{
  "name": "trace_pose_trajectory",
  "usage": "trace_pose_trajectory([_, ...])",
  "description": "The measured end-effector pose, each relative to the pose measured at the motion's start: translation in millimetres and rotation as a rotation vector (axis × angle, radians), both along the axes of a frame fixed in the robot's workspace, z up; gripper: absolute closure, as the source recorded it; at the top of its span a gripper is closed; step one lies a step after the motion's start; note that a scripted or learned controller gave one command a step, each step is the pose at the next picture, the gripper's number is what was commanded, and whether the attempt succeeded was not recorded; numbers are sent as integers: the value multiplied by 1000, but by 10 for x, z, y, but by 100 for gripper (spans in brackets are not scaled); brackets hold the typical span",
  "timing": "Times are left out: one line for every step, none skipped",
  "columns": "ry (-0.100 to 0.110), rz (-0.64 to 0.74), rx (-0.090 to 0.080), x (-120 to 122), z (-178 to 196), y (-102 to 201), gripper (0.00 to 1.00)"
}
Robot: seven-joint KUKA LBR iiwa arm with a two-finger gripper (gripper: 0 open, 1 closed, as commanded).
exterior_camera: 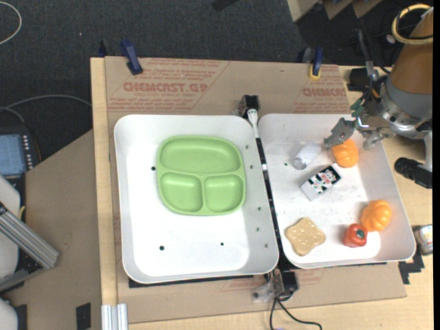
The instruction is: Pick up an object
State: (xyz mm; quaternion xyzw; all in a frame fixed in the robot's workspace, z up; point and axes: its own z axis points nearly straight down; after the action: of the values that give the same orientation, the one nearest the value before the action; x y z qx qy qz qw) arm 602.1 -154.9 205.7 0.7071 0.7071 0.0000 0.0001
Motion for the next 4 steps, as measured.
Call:
trace_pose_trajectory([0,1,0,-284,-1062,-73,0])
trace_pose_trajectory([-5,1,-4,359,-1209,-497,0])
trace_pose_trajectory([12,3,18,594,-1211,-623,0])
trace_pose_trajectory([6,6,12,602,-1101,-619,100])
